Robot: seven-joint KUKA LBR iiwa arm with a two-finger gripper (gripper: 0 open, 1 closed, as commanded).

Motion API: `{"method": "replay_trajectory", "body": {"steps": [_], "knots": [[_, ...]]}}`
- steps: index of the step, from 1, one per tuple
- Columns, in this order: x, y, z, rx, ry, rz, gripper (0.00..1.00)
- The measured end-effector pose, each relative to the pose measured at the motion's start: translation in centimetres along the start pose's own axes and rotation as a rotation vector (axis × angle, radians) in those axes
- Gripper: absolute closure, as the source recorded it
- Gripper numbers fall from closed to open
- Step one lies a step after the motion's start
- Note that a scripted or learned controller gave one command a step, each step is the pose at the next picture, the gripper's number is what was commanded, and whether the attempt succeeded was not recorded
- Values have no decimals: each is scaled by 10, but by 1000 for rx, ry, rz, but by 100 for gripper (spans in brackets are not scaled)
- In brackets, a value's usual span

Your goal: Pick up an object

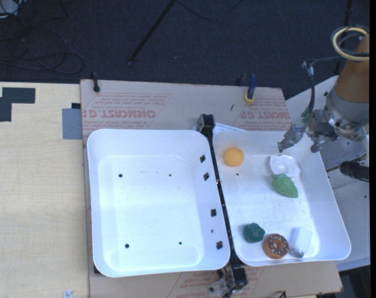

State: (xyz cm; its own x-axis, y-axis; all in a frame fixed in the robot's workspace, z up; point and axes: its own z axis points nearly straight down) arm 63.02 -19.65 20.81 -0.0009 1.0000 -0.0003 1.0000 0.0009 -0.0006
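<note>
Nearest the camera, along the front wall of the right-hand shallow white bin [337,241], three things are sitting in a row: a dark green lumpy ball [253,232], a brown ring-shaped doughnut toy [275,246] just beside it, and a pale white cylinder [300,241] tucked near the front right corner. Open floor is stretching behind them up the middle of that bin. Further back, a leafy green soft piece [285,185] is lying toward the right wall, touching a small white rounded object [283,165] just behind it. An orange ball [233,157] is resting alone near the black divider clips [213,185] where the two bins are meeting. The left-hand white bin [95,166] is offering wide bare floor. At the far right rim, the grey two-finger tool [303,138] is hovering above the bin's back corner, fingers spread apart and gripping nothing, well clear of the white object below. Behind, brown cardboard [175,104] is covering the tabletop.
</note>
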Motion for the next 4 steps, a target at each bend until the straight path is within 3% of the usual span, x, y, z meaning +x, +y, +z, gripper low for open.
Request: {"method": "replay_trajectory", "body": {"steps": [1,2,3,4], "knots": [[42,-4,126,3,0,-2,0],[89,7,29,-5,1,-3,0],[116,4,98,8,2,-1,0],[109,14,101,1,0,-1,0]]}}
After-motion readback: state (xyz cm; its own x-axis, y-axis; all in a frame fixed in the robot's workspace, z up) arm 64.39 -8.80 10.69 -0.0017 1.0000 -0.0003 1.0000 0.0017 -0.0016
